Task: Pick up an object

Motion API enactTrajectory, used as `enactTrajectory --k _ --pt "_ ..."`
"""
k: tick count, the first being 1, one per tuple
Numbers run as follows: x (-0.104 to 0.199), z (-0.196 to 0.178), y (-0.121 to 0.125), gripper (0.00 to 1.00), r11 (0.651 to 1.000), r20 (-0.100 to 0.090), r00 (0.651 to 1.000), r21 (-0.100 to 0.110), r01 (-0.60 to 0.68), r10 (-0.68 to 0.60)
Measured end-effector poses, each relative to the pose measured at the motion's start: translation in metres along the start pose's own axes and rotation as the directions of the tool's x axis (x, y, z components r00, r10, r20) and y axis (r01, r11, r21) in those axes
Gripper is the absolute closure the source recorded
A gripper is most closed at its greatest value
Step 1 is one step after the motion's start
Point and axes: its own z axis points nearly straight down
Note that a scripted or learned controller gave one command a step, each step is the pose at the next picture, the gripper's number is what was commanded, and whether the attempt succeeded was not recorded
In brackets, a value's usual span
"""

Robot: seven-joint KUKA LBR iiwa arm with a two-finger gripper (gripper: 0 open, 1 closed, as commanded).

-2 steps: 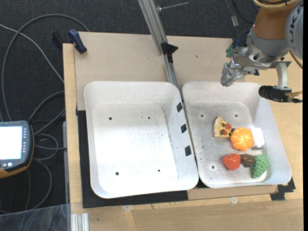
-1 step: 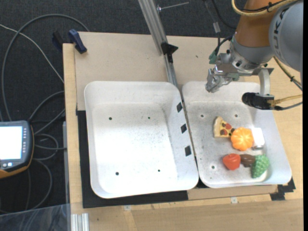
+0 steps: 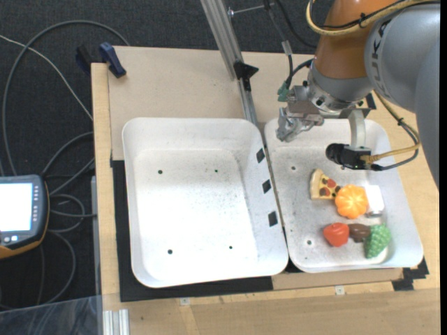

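Observation:
My gripper [image 3: 288,132] hangs over the far left corner of the right bin [image 3: 300,246], fingers pointing down, with nothing seen between them. The objects lie in the near right part of that bin: a pizza slice [image 3: 322,185], an orange pumpkin [image 3: 351,200], a red tomato [image 3: 336,234], a brown piece [image 3: 360,232], a green grape bunch [image 3: 378,241] and a white block [image 3: 374,199]. All of them sit well to the right of and nearer than the gripper.
The left bin [image 3: 140,145] lies beside the right one, with black clips [image 3: 266,185] along the shared rim. A metal pole [image 3: 225,40] slants up behind the bins. A black fitting with a cable [image 3: 347,155] sits over the right bin's far side.

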Motion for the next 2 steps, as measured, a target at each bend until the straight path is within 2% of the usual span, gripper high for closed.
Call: enactTrajectory --k 2 --pt "0.105 0.008 -0.034 1.00 1.000 0.000 1.000 0.001 0.001 -0.001"
